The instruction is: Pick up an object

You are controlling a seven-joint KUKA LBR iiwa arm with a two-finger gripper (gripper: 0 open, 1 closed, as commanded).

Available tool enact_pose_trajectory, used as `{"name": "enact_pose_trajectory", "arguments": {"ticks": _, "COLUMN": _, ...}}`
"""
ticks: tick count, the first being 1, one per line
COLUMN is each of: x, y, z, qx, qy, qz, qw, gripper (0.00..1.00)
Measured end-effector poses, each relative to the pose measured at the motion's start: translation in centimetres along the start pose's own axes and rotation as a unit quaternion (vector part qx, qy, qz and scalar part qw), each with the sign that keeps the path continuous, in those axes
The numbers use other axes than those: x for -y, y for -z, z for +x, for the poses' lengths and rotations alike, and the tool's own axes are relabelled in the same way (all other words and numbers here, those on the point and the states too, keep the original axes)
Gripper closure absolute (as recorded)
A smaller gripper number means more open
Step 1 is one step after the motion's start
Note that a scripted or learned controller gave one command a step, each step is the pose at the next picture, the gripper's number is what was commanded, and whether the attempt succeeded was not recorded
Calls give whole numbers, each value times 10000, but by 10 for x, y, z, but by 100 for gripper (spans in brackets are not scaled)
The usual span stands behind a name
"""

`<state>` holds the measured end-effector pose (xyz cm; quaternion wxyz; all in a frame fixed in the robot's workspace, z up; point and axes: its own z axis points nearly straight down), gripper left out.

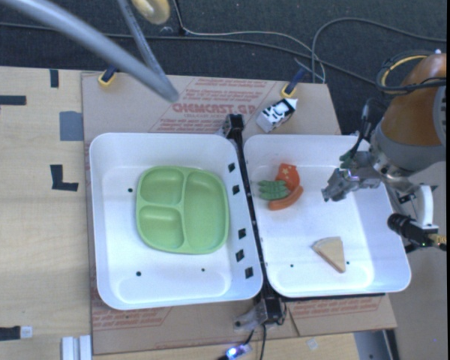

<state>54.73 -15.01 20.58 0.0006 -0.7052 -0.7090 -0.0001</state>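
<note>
From my camera above the counter [30, 201], I saw the two white bins side by side. The left bin [112, 276] held a green divided plate [183, 208], lying flat near its middle. The right bin [375, 272] held two things: an orange-and-green toy [281, 187] close to the divider at the upper left, and a tan wedge [331, 253] lower down, well apart from it. The arm [412, 118] came in from the right, grey with its orange band at the top. Its claw [336, 188] hung over the right bin's upper right part, between the toy and the bin's right wall, touching neither object that I could see. Nothing sat in the claw; whether it was released or clenched I could not tell.
</note>
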Motion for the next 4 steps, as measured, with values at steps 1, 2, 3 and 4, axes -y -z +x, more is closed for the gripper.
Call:
{"name": "enact_pose_trajectory", "arguments": {"ticks": 1, "x": -6, "y": 8, "z": 56, "qx": -6, "qy": 11, "qz": -3, "qw": 10000, "gripper": 100}}
{"name": "enact_pose_trajectory", "arguments": {"ticks": 2, "x": -5, "y": -1, "z": 110, "qx": 1, "qy": 4, "qz": 8, "qw": 10000, "gripper": 100}}
{"name": "enact_pose_trajectory", "arguments": {"ticks": 3, "x": 8, "y": 3, "z": 170, "qx": -5, "qy": 12, "qz": 10, "qw": 10000, "gripper": 100}}
{"name": "enact_pose_trajectory", "arguments": {"ticks": 4, "x": 14, "y": -3, "z": 221, "qx": 3, "qy": 4, "qz": 14, "qw": 10000, "gripper": 100}}
